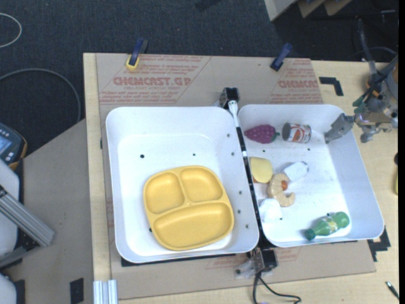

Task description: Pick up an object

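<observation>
My jaws (337,130) are hanging over the far right corner of the right bin (354,170), and I cannot tell from here whether they are spread or pressed together; nothing is showing between them. The things I might pick are all lying in that right bin: a purple bunch of grapes (261,133) near the far left corner, a small can (296,132) lying on its side just beside it, a yellow piece (260,169) against the dividing wall, a white piece (295,170) near it, a tan ring-shaped item (281,190) touching or nearly touching a white lump (271,209), and a green bottle (328,225) lying on its side near the front right corner. The left bin (126,170) is carrying a yellow divided plate (188,206). Both bins are sitting on the tabletop (101,94).
</observation>
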Controlling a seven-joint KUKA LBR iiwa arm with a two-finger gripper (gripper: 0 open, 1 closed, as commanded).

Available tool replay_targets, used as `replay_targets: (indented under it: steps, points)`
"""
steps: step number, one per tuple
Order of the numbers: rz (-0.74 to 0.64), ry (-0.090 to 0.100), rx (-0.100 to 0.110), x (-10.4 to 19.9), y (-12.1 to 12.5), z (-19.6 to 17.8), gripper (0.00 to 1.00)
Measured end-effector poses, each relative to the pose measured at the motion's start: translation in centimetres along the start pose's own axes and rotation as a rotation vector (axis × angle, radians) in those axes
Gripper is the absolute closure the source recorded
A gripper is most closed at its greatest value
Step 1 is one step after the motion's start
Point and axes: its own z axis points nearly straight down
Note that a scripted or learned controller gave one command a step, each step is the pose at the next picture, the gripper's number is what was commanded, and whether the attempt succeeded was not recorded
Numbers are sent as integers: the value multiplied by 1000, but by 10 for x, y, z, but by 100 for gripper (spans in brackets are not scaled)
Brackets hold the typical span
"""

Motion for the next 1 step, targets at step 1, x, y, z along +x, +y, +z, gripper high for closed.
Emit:
replay_targets:
  steps: [1]
  points:
    - [-6, -2, -13, 43, -2, -102, 0]
